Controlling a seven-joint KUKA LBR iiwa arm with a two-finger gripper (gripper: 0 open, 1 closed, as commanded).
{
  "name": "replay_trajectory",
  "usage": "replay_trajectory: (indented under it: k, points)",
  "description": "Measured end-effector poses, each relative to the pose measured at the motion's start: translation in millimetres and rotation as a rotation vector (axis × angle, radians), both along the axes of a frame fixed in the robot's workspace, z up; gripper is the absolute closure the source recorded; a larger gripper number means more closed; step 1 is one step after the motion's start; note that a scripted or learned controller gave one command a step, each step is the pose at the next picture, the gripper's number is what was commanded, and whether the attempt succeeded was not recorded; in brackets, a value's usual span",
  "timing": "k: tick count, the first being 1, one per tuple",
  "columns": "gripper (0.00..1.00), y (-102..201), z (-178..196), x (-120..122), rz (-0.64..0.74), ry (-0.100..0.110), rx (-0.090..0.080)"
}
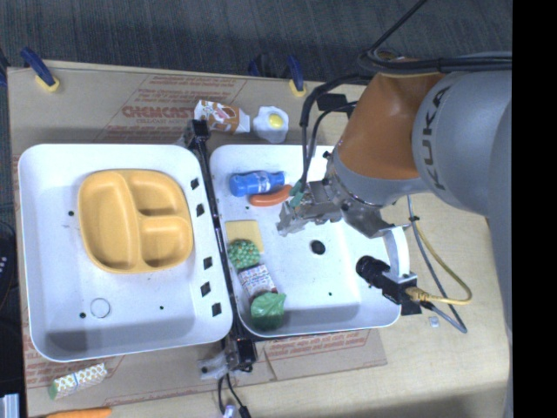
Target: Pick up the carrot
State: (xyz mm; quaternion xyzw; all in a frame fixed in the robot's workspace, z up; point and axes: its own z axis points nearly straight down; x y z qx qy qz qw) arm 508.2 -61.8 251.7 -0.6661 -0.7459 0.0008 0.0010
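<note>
While the grey KUKA arm [435,138] with its orange band is seen reaching in from the right, most of the right bin's [339,307] far corner is covered by it. Two shallow white bins are set side by side on a cardboard sheet [157,103]; the left bin [43,233] is occupied by a yellow divided tray [135,219]. The gripper [296,213] is positioned low over the right bin, just beside the carrot [270,197]; whether it is apart or together cannot be told, and nothing is seen clamped in it. The carrot is found lying flat near the bin's far wall, touching or almost touching a blue bottle [257,182] beyond it. Along the bin's left side are noted a yellow block [244,231], a green knobbly item [244,252], a small printed packet [257,279] and a green leafy item [267,309]. A small dark spot [318,248] is marked on the bin floor. Outside the bins, beyond the far wall, a small carton [218,116] and a white-and-yellow item [272,123] are recorded.
</note>
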Motion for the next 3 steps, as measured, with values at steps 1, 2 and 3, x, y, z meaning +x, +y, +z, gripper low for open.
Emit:
replay_trajectory:
  k: [1,2,3]
  points:
    - [1.0,56,-46,-33,-0.118,0.003,0.001]
    - [1.0,20,-14,-12,0.101,-0.001,0.0]
    - [1.0,35,-61,-32,0.127,0.002,0.001]
